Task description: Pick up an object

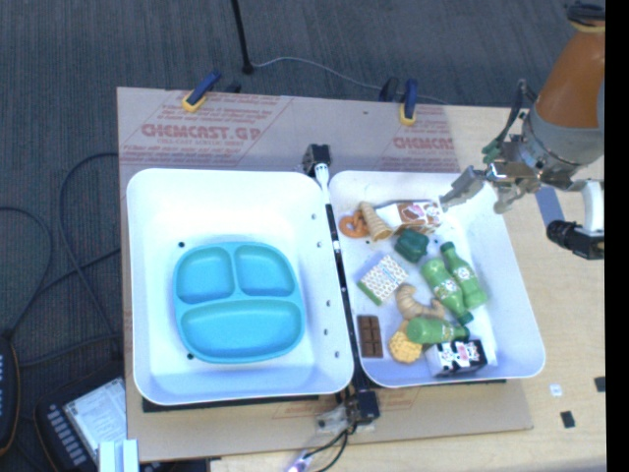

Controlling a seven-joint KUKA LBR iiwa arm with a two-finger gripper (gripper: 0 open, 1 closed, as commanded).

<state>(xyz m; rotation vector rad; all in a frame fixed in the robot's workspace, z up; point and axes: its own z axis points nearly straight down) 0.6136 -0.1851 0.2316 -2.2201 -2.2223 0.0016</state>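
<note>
Dark grey carpet point(118, 28) surrounds a brown board point(295, 126) held by blue and yellow clamps, with black cables trailing on the floor to its left. On the board, the left bin point(157, 195) holds a blue divided plate point(238, 301). To the right of it, the right bin point(511, 293) holds a heap of toy food: a pretzel point(352, 226), a chocolate bar point(370, 335), a checked cracker point(382, 278), a round biscuit point(403, 346) and green bottles point(454, 278). Further right, the gripper point(484, 187) hangs over the right bin's far right corner, fingers spread apart and grasping nothing, above and to the right of the heap, clear of the bottles.
</note>
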